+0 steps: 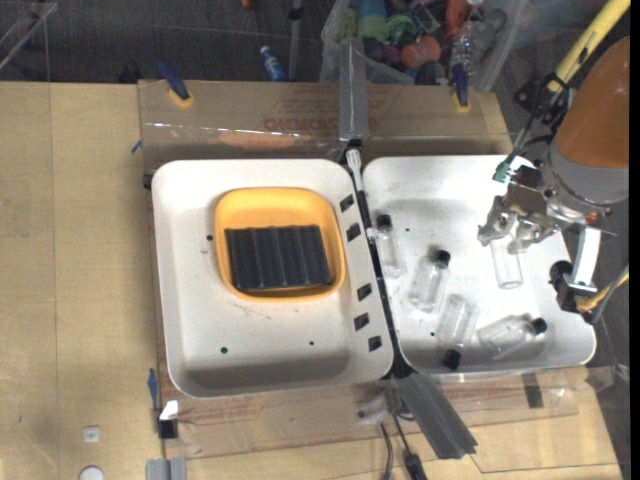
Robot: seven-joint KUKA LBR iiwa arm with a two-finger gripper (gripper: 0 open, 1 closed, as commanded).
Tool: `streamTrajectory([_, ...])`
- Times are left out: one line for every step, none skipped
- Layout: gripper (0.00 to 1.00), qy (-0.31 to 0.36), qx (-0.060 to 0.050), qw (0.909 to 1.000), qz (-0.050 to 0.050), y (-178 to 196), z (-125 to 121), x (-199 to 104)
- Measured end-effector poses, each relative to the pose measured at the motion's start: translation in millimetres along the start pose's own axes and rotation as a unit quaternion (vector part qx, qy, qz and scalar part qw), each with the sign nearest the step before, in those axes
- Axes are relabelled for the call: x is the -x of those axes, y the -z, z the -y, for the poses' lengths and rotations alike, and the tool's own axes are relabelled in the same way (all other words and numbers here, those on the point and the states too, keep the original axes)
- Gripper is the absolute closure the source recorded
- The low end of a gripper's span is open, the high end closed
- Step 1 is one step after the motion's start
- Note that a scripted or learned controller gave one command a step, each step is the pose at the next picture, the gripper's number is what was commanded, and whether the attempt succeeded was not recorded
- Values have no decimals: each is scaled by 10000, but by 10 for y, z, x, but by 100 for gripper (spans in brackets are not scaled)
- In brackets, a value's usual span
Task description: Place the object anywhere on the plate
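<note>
Arm reaches from right, claw (517, 230) low over right bin (420, 183) (grip state unclear), above clear vial (507, 264).

Wooden bench (70, 268), two white bins side by side: left bin (185, 268), right bin (440, 183)

A light wooden surface (60, 268) extends well left of the pincer (515, 230), dark carpeted floor (150, 18) lies beyond it, and a clear tub of coloured toys (420, 13) stands up-left.
</note>
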State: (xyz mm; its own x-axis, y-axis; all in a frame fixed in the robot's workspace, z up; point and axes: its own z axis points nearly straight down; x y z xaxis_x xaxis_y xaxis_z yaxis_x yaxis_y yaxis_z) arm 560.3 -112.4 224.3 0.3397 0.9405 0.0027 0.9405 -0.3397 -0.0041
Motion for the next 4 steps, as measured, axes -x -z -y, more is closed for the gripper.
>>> streamTrajectory([100,1144,25,9934,17,-289,-561,-88])
streamTrajectory([100,1634,28,9866,21,-314,-933,-365])
streamTrajectory([100,2220,32,9750,24,5,-986,-428])
streamTrajectory([100,3323,40,9432,27,350,-990,-426])
